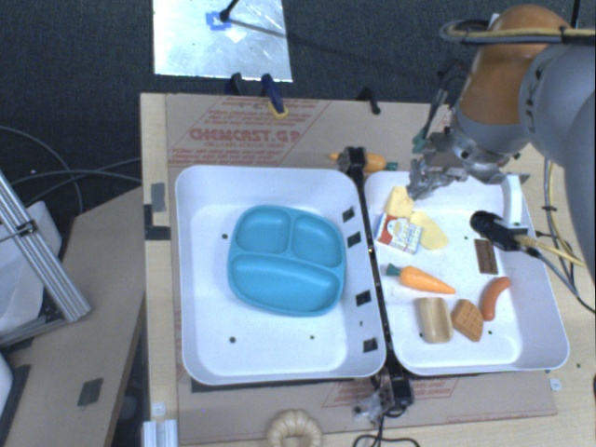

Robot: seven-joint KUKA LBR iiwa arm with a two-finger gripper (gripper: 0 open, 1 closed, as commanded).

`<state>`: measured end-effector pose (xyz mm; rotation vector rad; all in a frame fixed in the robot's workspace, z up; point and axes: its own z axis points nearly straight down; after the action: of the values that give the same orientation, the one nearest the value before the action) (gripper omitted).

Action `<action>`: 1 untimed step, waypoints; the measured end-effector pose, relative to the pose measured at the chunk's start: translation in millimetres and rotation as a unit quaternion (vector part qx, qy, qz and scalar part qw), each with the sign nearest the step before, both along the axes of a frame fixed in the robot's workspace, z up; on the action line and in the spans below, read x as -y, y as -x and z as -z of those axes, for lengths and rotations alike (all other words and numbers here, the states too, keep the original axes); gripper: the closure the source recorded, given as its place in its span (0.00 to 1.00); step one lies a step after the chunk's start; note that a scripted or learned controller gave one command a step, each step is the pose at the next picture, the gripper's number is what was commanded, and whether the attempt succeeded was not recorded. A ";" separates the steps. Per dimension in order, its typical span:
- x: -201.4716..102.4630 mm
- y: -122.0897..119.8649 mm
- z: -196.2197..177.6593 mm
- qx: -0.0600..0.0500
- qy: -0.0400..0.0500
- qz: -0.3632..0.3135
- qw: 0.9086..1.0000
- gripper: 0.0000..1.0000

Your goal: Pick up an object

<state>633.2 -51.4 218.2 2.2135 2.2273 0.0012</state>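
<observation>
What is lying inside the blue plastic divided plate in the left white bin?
Nothing lies in the blue plastic divided plate; its three compartments show bare blue plastic. The left white bin floor under it is covered, so that cannot be seen.

Two shallow white bins sit side by side on a cardboard-covered bench. The left bin (200,250) holds a blue divided plastic plate (284,259) near its centre. In the right bin (540,333), a yellow cheese wedge (400,203) lies at the far left corner, a small printed carton (400,235) just before it, an orange toy carrot (421,279) nearer still. A tan bread piece (432,319) and brown cracker (467,320) lie at the front, a sausage (494,296) to their right.
</observation>
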 end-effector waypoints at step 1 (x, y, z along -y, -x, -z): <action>-13.9 -5.2 0.4 0.001 0.000 0.000 1.000 1.00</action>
<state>638.4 -37.5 217.7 2.2131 2.2263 0.0030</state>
